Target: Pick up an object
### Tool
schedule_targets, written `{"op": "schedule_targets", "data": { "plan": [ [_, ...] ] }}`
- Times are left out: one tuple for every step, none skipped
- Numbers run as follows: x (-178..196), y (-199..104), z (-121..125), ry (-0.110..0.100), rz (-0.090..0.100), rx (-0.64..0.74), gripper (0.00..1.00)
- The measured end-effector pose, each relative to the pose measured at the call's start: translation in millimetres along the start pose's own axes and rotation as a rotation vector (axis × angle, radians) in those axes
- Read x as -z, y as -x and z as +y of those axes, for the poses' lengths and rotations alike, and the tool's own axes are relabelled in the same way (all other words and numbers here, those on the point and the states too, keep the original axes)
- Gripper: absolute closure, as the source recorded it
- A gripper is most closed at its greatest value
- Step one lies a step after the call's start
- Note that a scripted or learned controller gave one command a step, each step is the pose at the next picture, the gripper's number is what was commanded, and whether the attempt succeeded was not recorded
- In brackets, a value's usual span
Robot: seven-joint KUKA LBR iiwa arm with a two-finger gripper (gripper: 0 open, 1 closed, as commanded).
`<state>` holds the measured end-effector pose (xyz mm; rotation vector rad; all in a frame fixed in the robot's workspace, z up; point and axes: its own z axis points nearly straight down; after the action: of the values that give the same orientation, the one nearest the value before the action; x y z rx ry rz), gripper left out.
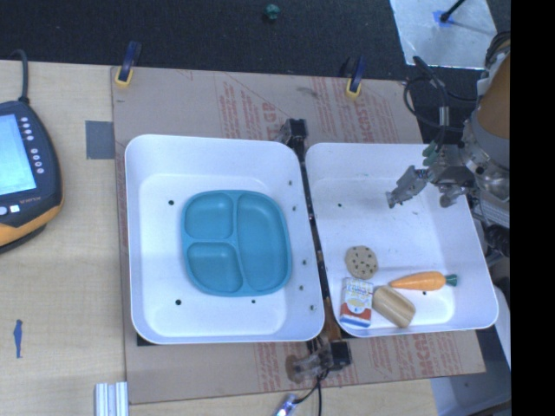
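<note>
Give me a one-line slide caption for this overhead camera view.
Open gripper hovers over the right bin above a cookie, carrot, carton and wooden block; blue tray in left bin.

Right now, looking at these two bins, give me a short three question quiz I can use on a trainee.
1. True or false: the blue divided plate lies in the right bin.
2. Which item lies nearest the right bin's right wall? A) round cookie B) carrot C) small carton
3. Fill in: the gripper hangs over the ____ bin, apart from the items at its near end.

Key
1. False; the plate lies in the left bin.
2. B.
3. Right; its fingers are spread with nothing between them.
</note>
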<state>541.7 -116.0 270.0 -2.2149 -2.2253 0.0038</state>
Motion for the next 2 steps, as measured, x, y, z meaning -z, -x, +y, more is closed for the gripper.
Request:
{"op": "schedule_targets", "data": {
  "plan": [
    [-79, -36, -25, -0.001, -0.001, 0.001, 0.00],
    [-136, -18, -39, -0.001, 0.000, 0.000, 0.00]
  ]
}}
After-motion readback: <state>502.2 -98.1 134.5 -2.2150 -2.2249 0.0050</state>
